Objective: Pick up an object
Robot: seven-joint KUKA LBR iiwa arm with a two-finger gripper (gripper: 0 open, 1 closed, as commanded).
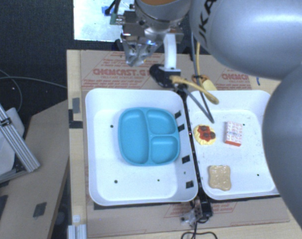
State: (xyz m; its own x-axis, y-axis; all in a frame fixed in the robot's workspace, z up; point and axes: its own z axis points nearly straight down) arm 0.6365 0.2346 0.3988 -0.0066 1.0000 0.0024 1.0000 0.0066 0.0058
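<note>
Nearest the table's [111,66] front edge, in the right bin [240,195], a beige toast slice [220,177] lies flat close to that bin's front wall. Farther back in the same bin, a round yellow piece with red spots [205,134] sits just beside the wall between the two bins. A small red and white box [233,133] lies next to it, toward the table's right edge, and the two are close but apart. Level with them, in the middle of the left bin [91,148], a blue divided plate [149,136] rests flat with its three compartments facing up. At the far left corner of the right bin, a pale yellow, banana-shaped thing [210,94] lies at a slant across the rim.

Beyond both bins, the tool [136,54] hangs over the brown cardboard strip at the table's far edge, just past the left bin's far wall. It is blurred, and I cannot tell whether it is wide or narrow. Every object lies nearer the front than the tool. The blue divided plate is almost straight in front of it, and the banana-shaped thing is off to its right. The three small pieces in the right bin are well apart from it, toward the front right corner. The grey arm [250,29] fills the far right corner.
</note>
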